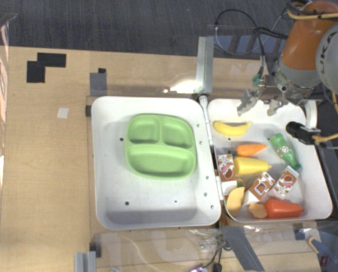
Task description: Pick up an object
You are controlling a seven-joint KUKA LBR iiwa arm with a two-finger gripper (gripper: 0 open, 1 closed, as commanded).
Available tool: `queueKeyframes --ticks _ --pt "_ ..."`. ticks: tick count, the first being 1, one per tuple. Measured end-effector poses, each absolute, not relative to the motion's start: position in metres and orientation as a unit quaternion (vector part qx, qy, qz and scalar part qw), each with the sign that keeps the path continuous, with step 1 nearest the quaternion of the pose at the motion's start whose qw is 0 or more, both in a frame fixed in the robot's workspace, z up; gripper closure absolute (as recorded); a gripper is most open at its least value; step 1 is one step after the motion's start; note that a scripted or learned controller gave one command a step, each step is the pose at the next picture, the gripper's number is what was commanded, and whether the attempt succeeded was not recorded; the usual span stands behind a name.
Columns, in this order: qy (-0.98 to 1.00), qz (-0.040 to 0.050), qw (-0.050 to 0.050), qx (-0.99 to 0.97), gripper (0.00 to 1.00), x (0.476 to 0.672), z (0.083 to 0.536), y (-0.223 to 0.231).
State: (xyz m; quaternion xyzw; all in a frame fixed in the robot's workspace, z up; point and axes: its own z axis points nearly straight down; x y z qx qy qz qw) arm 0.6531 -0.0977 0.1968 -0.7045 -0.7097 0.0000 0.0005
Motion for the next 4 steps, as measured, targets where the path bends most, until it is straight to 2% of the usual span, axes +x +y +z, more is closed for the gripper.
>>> queueKeyframes --ticks 1,2,3,4 --pt "-0.691 -0.0013 -0.001 -0.723 0.00 0.654 0.098 -0.096" --pt "-0.709 -0.0036 -0.004 -0.706 0.00 0.600 0.088 -0.138" --pt "-0.795 -0.0057 -0.008 -0.606 0.00 0.553 0.090 -0.108" --pt "-0.796 -0.0085 -0.008 -0.605 1.00 0.556 0.099 -0.105"
